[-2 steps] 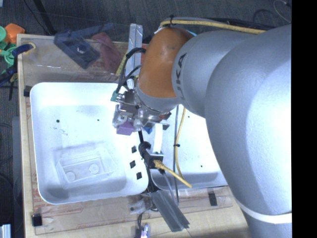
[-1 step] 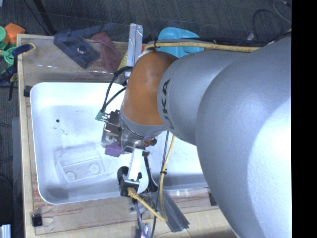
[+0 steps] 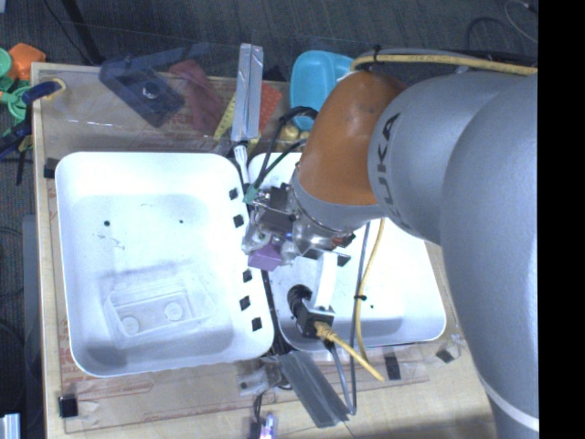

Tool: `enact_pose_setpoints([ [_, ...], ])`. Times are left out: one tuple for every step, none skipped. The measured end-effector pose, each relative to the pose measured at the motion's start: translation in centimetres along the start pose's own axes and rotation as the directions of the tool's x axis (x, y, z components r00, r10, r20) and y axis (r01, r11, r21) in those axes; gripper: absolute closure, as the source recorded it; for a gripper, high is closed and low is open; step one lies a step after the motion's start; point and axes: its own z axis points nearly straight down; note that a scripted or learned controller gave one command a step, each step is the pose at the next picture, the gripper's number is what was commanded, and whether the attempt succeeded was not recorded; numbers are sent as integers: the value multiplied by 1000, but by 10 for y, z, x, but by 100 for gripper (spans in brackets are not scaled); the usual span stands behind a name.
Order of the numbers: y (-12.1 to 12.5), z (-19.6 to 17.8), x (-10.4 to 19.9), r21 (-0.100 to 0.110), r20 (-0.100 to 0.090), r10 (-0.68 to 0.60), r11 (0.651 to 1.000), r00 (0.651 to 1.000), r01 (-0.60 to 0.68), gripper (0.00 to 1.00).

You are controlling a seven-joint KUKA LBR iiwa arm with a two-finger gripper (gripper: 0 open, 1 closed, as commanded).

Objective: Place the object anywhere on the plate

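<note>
Here claw (image 3: 265, 245) sits betw. bins, purple object (image 3: 266, 258) at tip; grip unclear.

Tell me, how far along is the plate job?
Nothing looks placed yet. A small purple object sits right at the gripper, above the bins' shared edge; whether it is gripped is unclear. Left: carrying it to the clear plate in the left bin.

My arm's (image 3: 457, 181) smooth grey casing and glossy orange band (image 3: 343, 144) above glossy white plastic bins (image 3: 137, 199).
</note>
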Motion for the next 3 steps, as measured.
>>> enact_pose_setpoints([
  [-36, 5, 66, -1, -1, 242, 970, 970, -242, 100],
  [-11, 1, -8, 1, 0, 124, 992, 992, -124, 100],
  [-34, 22, 56, 3, 1, -16, 1000, 1000, 16, 100],
])
